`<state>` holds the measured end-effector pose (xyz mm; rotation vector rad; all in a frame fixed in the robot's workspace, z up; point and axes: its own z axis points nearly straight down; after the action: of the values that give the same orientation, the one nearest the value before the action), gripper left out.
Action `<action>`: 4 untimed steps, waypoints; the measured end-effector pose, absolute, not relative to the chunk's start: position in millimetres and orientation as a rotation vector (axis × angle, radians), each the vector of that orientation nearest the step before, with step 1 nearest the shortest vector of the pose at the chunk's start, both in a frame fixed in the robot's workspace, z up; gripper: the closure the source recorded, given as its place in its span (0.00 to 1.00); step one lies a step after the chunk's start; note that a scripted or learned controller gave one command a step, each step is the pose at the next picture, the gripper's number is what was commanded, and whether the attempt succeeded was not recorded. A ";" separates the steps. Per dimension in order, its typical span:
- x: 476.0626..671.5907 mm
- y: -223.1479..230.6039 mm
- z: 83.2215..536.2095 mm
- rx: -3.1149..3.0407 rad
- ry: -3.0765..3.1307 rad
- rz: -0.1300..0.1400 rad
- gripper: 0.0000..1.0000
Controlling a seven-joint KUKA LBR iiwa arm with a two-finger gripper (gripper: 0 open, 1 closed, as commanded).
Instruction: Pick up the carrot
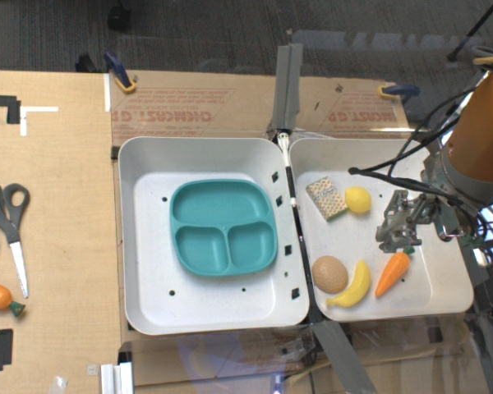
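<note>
Fingers of the gripper [399, 238] hang just above the carrot's [392, 273] top end; their spread cannot be judged. Carrot lies flat in the right bin [444, 302], beside the banana [353, 285]. Grasp and lift not yet done.

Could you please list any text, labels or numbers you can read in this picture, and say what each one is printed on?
"CHEMCAST GP", or close to it: red print on the brown sheet behind the left bin, upside down from this camera and blurred.
Red print of the same kind on the brown sheet behind the right bin: partly hidden and too blurred to read fully.
Nothing readable on the carrot, the teal plate or the sponge.
</note>
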<state>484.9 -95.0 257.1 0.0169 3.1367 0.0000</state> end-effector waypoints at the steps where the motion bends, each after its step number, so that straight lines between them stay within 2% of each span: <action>1: 484.8 -95.1 257.0 0.017 3.137 0.000 0.00; 2: 477.8 -121.3 158.8 -0.032 3.141 0.001 0.00; 3: 510.8 -142.4 91.8 0.033 3.140 0.001 0.00; 4: 512.4 -141.7 101.7 0.028 3.136 0.000 1.00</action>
<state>512.4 -141.7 101.7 0.0283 3.1358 -0.0003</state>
